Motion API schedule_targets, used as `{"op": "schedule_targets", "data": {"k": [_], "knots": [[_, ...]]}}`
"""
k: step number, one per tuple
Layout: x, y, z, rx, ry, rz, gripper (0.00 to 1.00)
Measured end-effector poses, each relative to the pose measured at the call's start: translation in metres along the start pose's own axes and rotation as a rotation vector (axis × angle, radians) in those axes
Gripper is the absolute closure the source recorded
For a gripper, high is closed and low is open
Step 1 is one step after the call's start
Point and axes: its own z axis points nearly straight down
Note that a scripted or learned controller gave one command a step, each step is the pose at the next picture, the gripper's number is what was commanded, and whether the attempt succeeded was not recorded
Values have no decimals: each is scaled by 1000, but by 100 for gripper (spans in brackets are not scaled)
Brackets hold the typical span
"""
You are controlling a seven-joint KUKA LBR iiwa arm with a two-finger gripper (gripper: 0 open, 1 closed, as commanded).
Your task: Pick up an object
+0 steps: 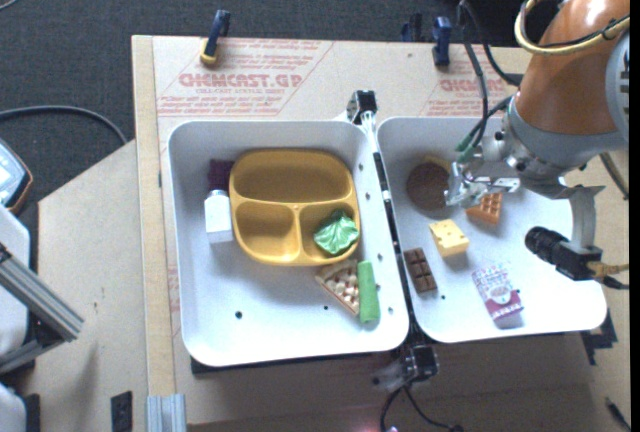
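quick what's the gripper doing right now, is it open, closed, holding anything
Gripper: low in the right bin, between the brown round piece and the waffle; open or closed cannot be told.

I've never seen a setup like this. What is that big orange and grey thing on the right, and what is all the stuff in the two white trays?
The orange and grey thing is a robot arm, seen from a camera fixed above the bench and looking down at a slant. At its end is a gripper, the part meant to grasp things; it hangs over the right bin, near a brown round cookie and a small orange waffle.

Also in that bin lie a yellow cheese block, a chocolate bar and a pink carton.

The left bin holds a yellow divided plate with a green leafy toy in one compartment, a small white bottle, a pizza slice and a green stick.

I can't see anything between the gripper's fingers, so I can't say it holds anything.
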Motion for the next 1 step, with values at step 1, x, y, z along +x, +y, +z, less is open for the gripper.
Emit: {"op": "schedule_targets", "data": {"k": [1], "knots": [[41,-4,19,1,-1,1,100]]}}
